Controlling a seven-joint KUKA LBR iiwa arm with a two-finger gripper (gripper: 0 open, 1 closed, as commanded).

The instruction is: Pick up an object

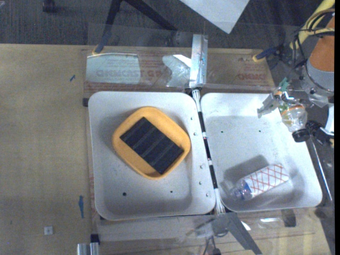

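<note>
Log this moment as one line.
arm: over right bin's far-right corner | bottle: lying in right bin | orange pad: left bin

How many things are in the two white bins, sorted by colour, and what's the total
Orange-yellow with a dark ribbed panel, left bin: 1
Clear bottle with a red-and-white checked label, right bin: 1
Total: 2
</note>
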